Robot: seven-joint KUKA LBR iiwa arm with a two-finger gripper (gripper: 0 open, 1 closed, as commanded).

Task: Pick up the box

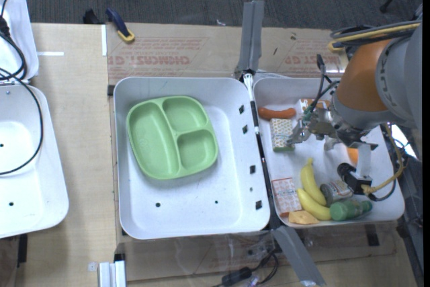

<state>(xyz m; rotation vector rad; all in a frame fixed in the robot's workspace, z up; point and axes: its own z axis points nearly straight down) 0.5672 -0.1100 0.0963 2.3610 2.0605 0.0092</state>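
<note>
Box [285, 194] partly under bananas [310, 190]; arm [386, 77] cut off at rt edge.

Box [285, 193]: a small flat carton, white with red and orange print on its upper face. It lies flat on the floor of the right-hand bin [336, 223], near the bin's front left corner and close to its left wall. Its long side runs roughly front to back. A banana [310, 190] lies just beside it on the right.
</note>
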